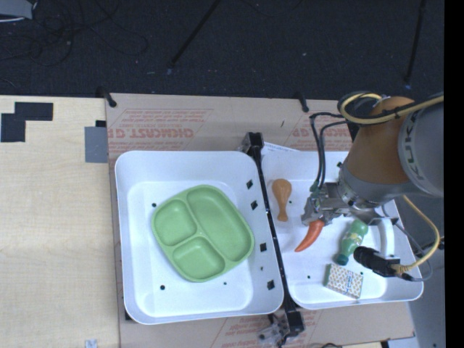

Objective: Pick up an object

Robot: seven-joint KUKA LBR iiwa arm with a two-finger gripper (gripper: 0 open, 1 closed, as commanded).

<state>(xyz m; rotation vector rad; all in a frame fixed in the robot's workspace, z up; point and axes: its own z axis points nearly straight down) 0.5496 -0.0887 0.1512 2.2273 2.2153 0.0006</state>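
My gripper (317, 213) hangs low over the right bin (406, 293), near its middle. An orange-red pepper (309, 237) lies slanted just below it, and its upper end meets the gripper's tip. I cannot make out whether the pepper is gripped. A tan wooden drumstick-shaped piece (281, 196) lies to the gripper's left, apart from it. A green bottle (351, 241) lies to the lower right of the gripper. A small patterned box (344, 281) sits near the bin's front edge.
The left bin (138, 194) holds a green divided plate (201, 232). A black divider (265, 223) runs between the two bins. The grey and orange arm (384, 151) covers the right bin's back right part.
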